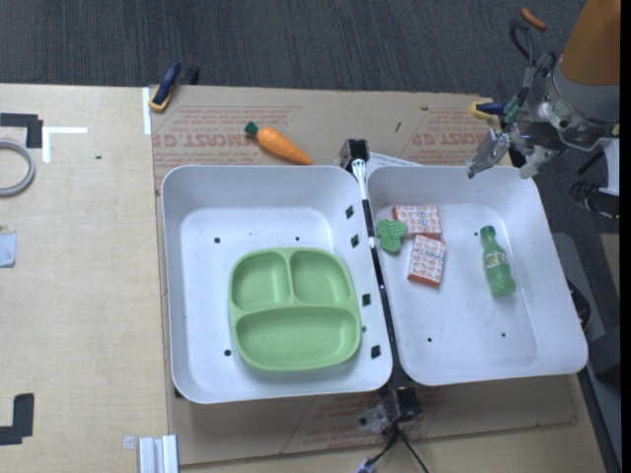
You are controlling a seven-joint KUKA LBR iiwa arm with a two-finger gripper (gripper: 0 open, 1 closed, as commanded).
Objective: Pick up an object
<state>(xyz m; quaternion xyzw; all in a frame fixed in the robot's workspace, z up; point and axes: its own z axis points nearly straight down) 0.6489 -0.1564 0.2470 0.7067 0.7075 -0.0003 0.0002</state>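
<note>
The arm is cut off at the right edge, and whether the gripper [505,151] is open or closed cannot be made out; nothing is seen held in it. One green three-compartment plate [294,309] is seen in the left bin [192,205]. In the right bin [552,333] one green bottle [496,261], two red-and-white boxes [427,260] [418,219] touching each other, and one small green toy [391,235] are found. Farther back, one carrot [279,143] lies on the table [79,294], outside the bins.
</note>
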